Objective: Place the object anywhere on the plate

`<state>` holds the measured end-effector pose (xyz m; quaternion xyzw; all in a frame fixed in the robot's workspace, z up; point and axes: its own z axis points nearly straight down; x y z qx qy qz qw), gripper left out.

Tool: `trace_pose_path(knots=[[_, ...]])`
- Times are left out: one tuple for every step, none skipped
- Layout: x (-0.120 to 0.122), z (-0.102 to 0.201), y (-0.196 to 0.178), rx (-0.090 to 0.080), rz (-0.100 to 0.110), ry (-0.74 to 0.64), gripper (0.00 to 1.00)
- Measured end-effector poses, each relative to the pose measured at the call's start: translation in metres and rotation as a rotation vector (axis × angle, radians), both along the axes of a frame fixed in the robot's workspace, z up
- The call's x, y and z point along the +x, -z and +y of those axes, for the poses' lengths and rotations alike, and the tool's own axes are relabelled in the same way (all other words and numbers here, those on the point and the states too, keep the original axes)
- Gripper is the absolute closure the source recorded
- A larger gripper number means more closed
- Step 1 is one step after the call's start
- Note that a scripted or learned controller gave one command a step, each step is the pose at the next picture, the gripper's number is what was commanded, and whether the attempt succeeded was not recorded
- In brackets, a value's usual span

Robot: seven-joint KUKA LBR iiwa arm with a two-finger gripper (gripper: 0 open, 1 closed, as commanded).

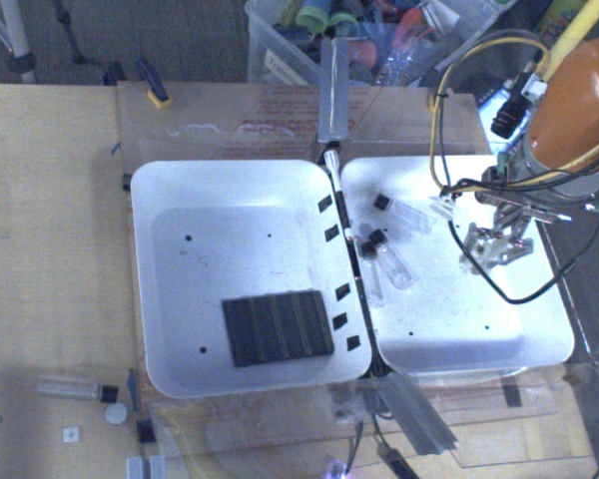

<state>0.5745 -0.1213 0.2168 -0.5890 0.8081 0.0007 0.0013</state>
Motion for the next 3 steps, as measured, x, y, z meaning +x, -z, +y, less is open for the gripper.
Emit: trace_pose_path(knots=[[0.047,0.047,0.031,0.001,-0.005,0.489,1.0],[0.069,0.159,0.031,0.003,-0.005,0.429,1.0],[0.093,0.215,0.028,0.004,-0.004,1.0,1.0]])
